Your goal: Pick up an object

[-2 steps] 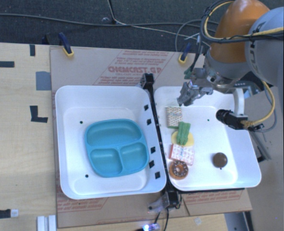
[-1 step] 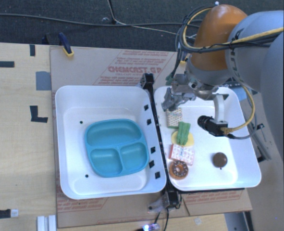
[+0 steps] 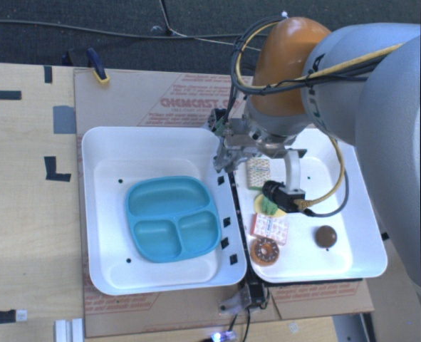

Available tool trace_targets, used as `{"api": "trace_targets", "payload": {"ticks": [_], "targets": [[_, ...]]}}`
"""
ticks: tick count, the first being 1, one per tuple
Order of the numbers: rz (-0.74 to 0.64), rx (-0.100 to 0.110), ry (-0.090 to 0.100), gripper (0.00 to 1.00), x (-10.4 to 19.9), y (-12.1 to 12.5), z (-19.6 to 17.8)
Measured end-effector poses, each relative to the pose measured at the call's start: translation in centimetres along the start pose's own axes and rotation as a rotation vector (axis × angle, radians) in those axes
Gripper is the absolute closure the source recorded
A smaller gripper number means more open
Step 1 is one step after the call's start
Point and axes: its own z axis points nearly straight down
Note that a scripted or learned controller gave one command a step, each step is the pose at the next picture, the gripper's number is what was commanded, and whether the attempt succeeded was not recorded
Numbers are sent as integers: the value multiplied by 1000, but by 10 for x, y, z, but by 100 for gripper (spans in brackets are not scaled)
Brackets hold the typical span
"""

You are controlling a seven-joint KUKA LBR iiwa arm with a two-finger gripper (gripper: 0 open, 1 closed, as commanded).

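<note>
My gripper [image 3: 226, 157] hangs under the orange-banded wrist [image 3: 288, 63], low over the upper left corner of the right bin [image 3: 360, 262], beside the divider between the bins. Just right of it lies a pale speckled cracker-like piece [image 3: 258, 172]. Further down the right bin's left side lie a green and yellow object [image 3: 268, 206], a red and white packet [image 3: 269, 228] and a brown ringed donut [image 3: 265, 251]. A small brown ball [image 3: 326, 236] rests alone toward the bin's right. I see nothing held in the gripper.
The left bin [image 3: 100, 162] holds a blue divided plate [image 3: 173, 217]. A black cable connector [image 3: 281, 193] dangles over the right bin's objects. Both bins sit on a cardboard sheet [image 3: 153, 98] on the wooden bench [image 3: 25, 212].
</note>
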Motion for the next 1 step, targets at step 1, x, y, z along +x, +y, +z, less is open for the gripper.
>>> {"api": "trace_targets", "payload": {"ticks": [1], "targets": [[1,-1,-1,100,50,-11,11]]}}
